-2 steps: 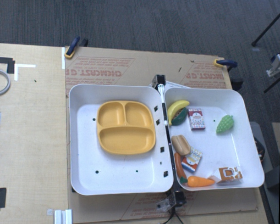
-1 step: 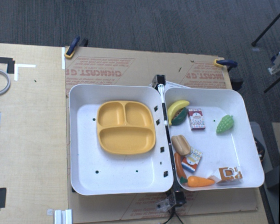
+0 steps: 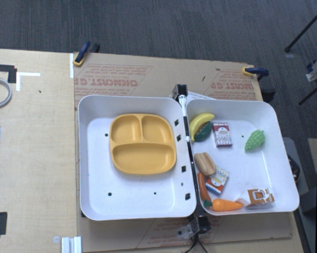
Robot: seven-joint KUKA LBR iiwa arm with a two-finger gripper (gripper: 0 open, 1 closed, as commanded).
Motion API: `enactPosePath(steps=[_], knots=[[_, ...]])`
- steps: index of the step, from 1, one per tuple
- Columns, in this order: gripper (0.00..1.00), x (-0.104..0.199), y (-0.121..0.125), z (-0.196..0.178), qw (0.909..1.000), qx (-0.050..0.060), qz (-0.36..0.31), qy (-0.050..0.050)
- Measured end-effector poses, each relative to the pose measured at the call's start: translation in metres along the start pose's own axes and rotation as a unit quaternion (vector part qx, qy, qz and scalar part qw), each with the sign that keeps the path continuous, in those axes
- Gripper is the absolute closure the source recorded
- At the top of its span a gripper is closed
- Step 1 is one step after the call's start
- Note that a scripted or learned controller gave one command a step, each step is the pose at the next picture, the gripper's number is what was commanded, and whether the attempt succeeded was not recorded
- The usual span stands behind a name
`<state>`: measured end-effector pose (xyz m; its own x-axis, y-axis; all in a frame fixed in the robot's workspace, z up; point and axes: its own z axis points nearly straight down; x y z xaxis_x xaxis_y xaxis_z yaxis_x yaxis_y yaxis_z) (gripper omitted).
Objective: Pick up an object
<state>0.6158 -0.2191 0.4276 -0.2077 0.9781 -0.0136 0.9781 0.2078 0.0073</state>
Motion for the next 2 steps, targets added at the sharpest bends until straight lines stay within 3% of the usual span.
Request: enactPosePath(steps=[2], knots=[[1.00,-0.0004,0.0019,-0.0190,1.0000,-0.001,-0.002,-0.002]])
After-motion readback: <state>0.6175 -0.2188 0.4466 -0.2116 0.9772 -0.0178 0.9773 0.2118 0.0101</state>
